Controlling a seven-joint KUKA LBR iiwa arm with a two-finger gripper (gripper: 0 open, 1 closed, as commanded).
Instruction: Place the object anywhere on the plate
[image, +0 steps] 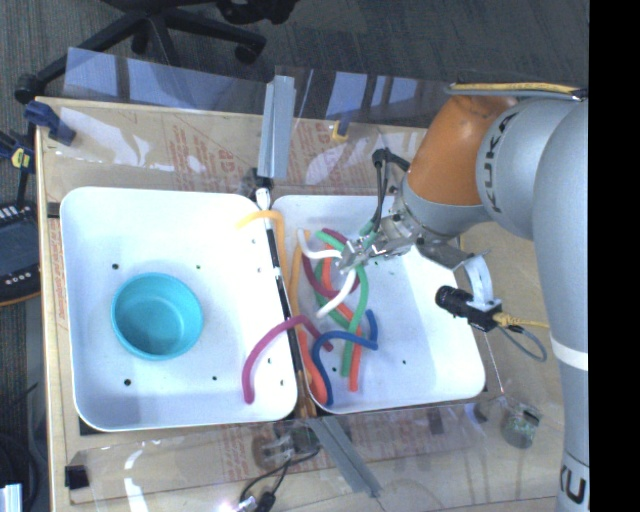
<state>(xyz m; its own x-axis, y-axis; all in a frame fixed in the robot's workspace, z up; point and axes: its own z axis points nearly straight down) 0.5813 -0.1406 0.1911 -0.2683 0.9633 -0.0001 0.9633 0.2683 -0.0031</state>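
My bench (150, 150): brown top, transparent panels along the far edge. Two shallow white bins sit directly on it, side by side, inner rims touching. Left bin (90, 215) on my far side, right bin (440, 370) under my wrist. A grey metal bar (275, 125) stands at the far end of their seam.

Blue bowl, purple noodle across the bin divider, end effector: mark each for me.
Blue bowl (157, 316): camera view, on its inner floor, left bin.
Purple noodle (262, 350): camera view, on its curved stretch lying in the left bin.
End effector (352, 259): camera view, between its fingertips above the noodle pile, right bin.
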